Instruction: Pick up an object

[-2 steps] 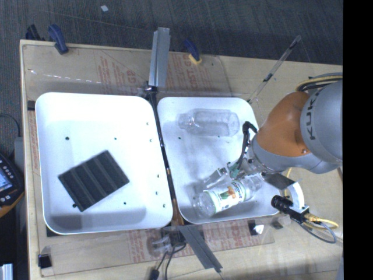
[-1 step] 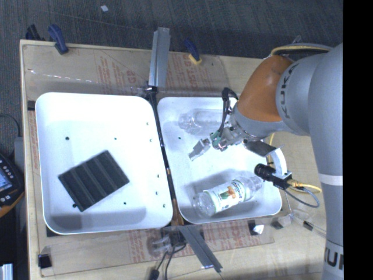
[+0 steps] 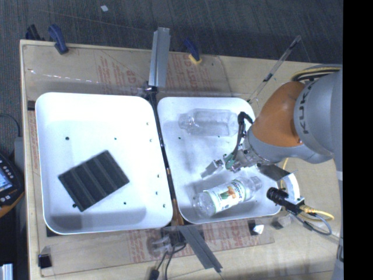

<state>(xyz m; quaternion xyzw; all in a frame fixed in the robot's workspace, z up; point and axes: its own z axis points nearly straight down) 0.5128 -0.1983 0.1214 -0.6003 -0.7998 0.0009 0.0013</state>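
Observation:
My gripper (image 3: 217,165) hangs over the middle of the right bin (image 3: 175,156), its pale fingers pointing left and spread apart, with nothing between them. Just below it lies a clear plastic bottle with a green and orange label (image 3: 226,196), on its side near the bin's front wall. A second clear bottle without a label (image 3: 207,122) lies on its side near the back wall. In the left bin (image 3: 46,156) a flat black ribbed panel (image 3: 93,180) lies at a slant.
A metal divider bar (image 3: 158,57) stands at the back between the bins. Blue clamps (image 3: 57,38) hold the bench's back edge. The grey arm with its orange band (image 3: 280,124) covers the right bin's right side.

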